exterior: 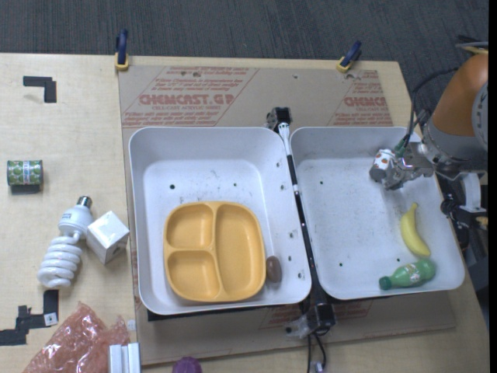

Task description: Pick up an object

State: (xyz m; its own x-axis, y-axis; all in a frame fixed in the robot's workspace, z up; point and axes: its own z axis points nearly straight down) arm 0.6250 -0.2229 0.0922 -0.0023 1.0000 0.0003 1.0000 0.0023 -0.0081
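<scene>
Taking the yellow banana (414,232) in the right bin (349,208) as the landmark: nearest the camera, just below it against the bin's front wall, lies a green bottle (408,274) on its side, close to the banana but apart from it. The banana itself lies lengthwise near the bin's right wall. Well to its left, in the left bin (206,150), sits a yellow divided plate (215,251) with a small brownish object (273,268) just beside the plate's right edge. Farther left still, out on the table (62,154), lie a spiral light bulb (64,247), a small white cube (108,236) touching it, and a green can (24,172). Beyond the banana, toward the bin's far right corner, the tool (394,169) hangs on the grey arm (458,123) (orange band above it); how far it is open I cannot tell, and a small white-and-red thing (383,160) sits at its tip, held or not I cannot tell
</scene>
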